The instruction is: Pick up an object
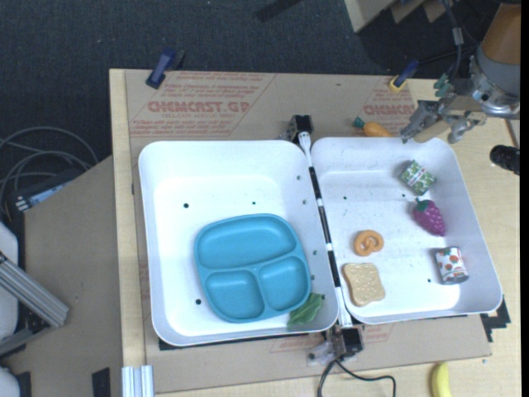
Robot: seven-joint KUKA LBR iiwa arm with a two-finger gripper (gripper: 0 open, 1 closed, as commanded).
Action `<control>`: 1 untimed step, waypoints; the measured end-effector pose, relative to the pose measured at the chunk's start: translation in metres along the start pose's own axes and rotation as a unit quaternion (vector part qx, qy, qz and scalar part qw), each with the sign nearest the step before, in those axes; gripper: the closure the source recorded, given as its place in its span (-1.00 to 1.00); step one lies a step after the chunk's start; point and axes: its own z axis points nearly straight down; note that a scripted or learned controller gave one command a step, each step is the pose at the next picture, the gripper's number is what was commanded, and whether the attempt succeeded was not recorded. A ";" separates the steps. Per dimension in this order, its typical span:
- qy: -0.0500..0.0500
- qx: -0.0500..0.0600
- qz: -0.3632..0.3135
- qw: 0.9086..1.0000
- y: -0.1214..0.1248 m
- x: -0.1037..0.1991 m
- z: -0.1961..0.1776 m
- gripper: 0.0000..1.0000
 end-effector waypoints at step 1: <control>-0.003 -0.007 -0.001 1.000 0.004 0.015 0.124 -1.00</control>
